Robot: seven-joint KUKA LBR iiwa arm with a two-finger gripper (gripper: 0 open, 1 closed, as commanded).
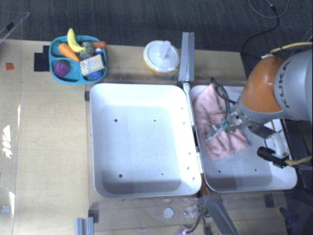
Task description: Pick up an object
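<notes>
A crumpled pink cloth (pixel 211 115) lies in the left half of the right bin (pixel 254 177), running from the bin's far edge to about its middle. My gripper (pixel 218 129) reaches in from the right and is low over the cloth's near part, touching or almost touching its folds. The grey arm with its orange band (pixel 261 89) covers the bin's right far corner.
The left bin (pixel 142 175) sits beside the right one, with a narrow divider between them. Behind the bins are a blue tray (pixel 77 58) of toy food, a white lidded cup (pixel 161 57) and an upright metal post (pixel 186 58).
</notes>
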